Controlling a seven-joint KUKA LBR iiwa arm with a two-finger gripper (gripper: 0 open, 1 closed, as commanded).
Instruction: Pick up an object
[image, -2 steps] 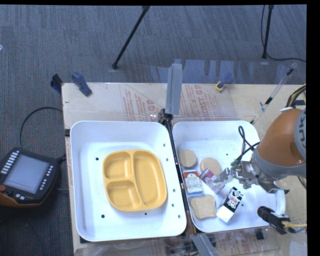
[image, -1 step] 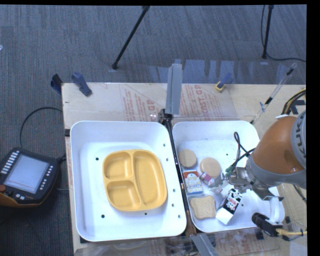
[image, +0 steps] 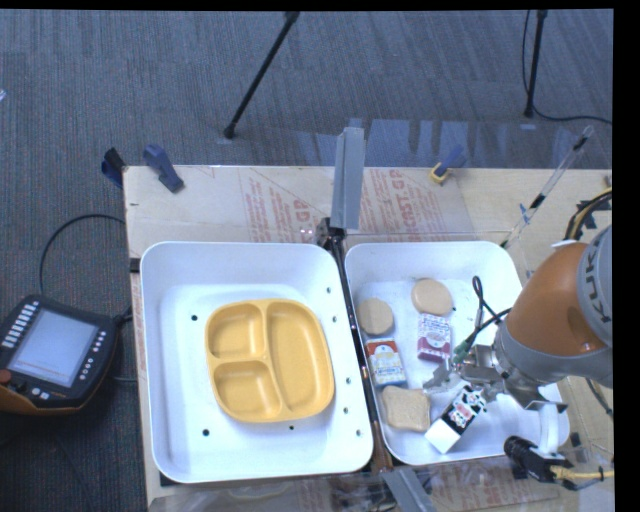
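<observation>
Pendant (image: 52, 350) being kept left of the bench, yellow divided tray (image: 270, 358) being held in the left bin (image: 170, 290), round biscuits (image: 376, 316), snack packets (image: 435, 337) and toast slice (image: 405, 408) being held in the right bin (image: 480, 258), black-and-white carton (image: 455, 417) being lain under the gripper (image: 462, 385), grip state being left untold.

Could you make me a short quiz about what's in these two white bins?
1. True or false: the yellow divided tray lies in the left bin.
2. How many compartments does the tray have?
3. Which lies nearest the gripper? A) black-and-white carton B) tray C) round cookie

Key: 1 true. 2 three. 3 A; the carton lies by the gripper in the right bin, but a grasp cannot be confirmed.
</observation>
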